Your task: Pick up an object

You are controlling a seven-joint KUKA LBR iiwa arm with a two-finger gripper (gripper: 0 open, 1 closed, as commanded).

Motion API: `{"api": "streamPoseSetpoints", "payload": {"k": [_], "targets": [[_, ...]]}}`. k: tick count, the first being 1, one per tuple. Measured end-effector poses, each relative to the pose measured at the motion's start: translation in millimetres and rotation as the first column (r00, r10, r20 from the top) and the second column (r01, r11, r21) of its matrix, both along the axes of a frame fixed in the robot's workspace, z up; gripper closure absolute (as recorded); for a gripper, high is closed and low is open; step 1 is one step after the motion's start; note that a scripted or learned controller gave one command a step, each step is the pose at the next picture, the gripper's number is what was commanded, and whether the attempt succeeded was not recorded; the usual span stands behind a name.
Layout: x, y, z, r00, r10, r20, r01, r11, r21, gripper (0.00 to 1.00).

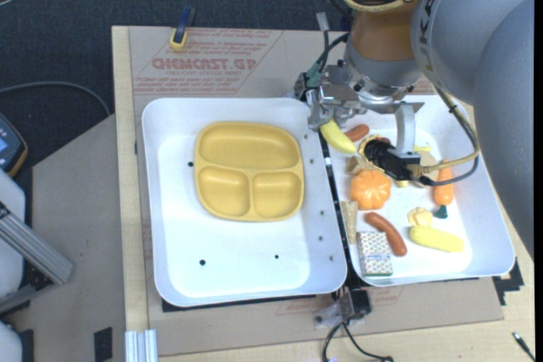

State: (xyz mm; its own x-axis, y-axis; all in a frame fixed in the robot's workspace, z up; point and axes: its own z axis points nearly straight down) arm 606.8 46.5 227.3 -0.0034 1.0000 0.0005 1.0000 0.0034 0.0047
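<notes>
My gripper (325, 113) hangs over the far left corner of the right bin (488, 220), close to the wall between the two bins. A small yellow banana (338, 138) lies tilted directly under it, its upper end touching or nearly touching the gripper; I cannot tell if it is held. Close by in the same bin are a short red sausage (359, 132) and an orange pumpkin (371, 188). The arm hides the bin's far right part.
The right bin also holds a brown sausage (386, 233), a carrot (443, 186), a yellow corn-like piece (438, 241) and a printed packet (374, 254). A yellow divided plate (250, 170) lies in the left bin (170, 225).
</notes>
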Motion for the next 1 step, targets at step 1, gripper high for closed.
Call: {"api": "streamPoseSetpoints", "payload": {"k": [1], "targets": [[-10.3, -0.5, -13.0, 1.0, -0.004, -0.009, 0.004, 1.0, 0.0, 1.0]]}}
